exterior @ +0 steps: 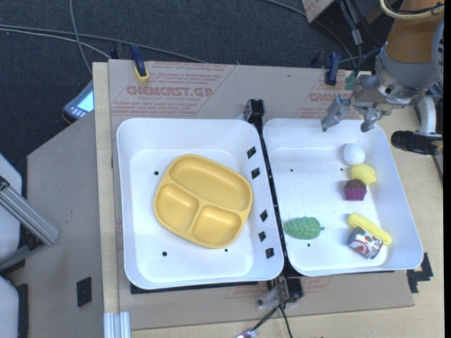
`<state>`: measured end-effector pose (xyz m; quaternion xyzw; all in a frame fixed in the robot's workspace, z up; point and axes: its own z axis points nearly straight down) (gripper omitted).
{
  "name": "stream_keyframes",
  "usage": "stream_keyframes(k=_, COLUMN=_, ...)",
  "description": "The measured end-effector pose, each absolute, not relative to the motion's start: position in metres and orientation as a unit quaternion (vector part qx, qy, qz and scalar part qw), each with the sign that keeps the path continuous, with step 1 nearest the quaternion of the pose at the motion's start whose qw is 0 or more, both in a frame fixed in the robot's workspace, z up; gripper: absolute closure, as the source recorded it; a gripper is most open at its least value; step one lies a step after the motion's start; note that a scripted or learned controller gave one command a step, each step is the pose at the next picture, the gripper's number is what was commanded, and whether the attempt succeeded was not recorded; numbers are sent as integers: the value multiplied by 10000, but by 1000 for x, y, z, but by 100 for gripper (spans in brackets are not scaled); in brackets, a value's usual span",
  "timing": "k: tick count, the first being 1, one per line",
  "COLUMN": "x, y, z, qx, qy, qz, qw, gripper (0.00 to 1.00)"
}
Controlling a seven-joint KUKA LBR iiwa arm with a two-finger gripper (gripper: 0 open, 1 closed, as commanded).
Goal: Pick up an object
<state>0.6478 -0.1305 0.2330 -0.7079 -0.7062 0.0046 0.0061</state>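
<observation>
My gripper (350, 120) hangs open above the far edge of the right bin (310, 255), its two fingers spread with nothing between them. Just below it lies a white ball (353, 153). A yellow lemon-like piece (363, 174) and a purple piece (354, 189) sit under the ball. Nearer the front lie a green leafy piece (304, 227), a yellow banana-like piece (369, 227) and a small red and white can (364, 244).
The left bin (134, 245) holds a yellow divided plate (203, 200). Black clips run along the divider (259, 189) between the bins. Blue clamps (139, 63) pin the cardboard at the back. Cables cross the dark floor behind.
</observation>
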Motion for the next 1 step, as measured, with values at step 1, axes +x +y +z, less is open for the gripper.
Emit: stream_keyframes(k=1, x=650, y=-130, z=242, qx=-7071, qy=-7071, qz=1, qw=3, gripper=0)
